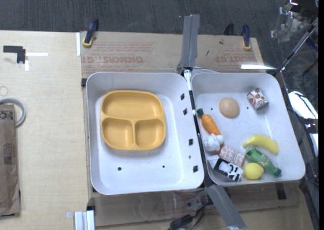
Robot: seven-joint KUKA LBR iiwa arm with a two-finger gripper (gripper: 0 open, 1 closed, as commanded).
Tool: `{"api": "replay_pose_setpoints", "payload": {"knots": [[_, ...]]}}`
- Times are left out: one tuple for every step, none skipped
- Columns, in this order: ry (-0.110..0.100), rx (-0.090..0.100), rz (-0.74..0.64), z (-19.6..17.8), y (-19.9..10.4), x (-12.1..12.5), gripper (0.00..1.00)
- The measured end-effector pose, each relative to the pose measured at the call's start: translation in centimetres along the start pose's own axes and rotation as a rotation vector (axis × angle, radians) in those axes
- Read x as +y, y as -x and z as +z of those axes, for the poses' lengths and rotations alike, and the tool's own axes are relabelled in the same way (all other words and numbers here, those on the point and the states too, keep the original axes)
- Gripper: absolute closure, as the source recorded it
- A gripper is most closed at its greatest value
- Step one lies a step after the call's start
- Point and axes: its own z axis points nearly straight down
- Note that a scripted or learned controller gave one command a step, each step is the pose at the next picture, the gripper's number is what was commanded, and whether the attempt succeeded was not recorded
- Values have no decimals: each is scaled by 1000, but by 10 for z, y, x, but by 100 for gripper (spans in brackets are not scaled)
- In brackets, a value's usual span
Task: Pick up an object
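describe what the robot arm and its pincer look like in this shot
At the camera view's top right corner a cluster of robot hardware shows: pale grey and white parts, some dark pieces, and a small green detail near the top edge. Thin dark rods or cables slant down from it past the right bin. It is too blurred and cropped to make out the pincer's shape or any markings.

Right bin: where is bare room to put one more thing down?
In the right bin, bare floor lies between the brown ball, the can and the banana. The corner near the lemon and green bottle is crowded.
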Motion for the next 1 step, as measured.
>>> {"api": "replay_pose_setpoints", "payload": {"knots": [[-2, -2, 0, -7, 0, 1, 100]]}}
